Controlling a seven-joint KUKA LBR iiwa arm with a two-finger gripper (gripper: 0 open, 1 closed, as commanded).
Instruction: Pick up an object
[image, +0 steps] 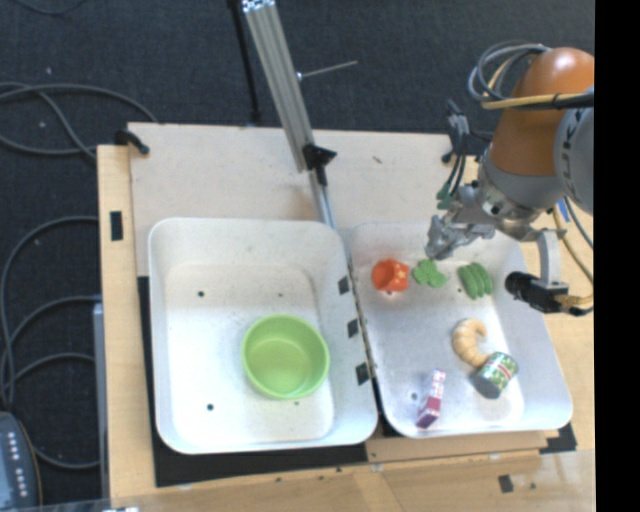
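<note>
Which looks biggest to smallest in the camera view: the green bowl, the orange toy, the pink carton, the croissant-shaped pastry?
1. green bowl, clearly largest
2. croissant-shaped pastry
3. orange toy and pink carton look about alike, so I won't rank them.

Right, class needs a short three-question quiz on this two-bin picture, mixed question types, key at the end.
1. True or false: the green bowl sits in the left bin.
2. Which item lies nearest the gripper? A) can B) small green piece C) pink carton
3. Fill in: the orange toy lies in the ___ bin.

Key: 1 true; 2 B; 3 right.
</note>
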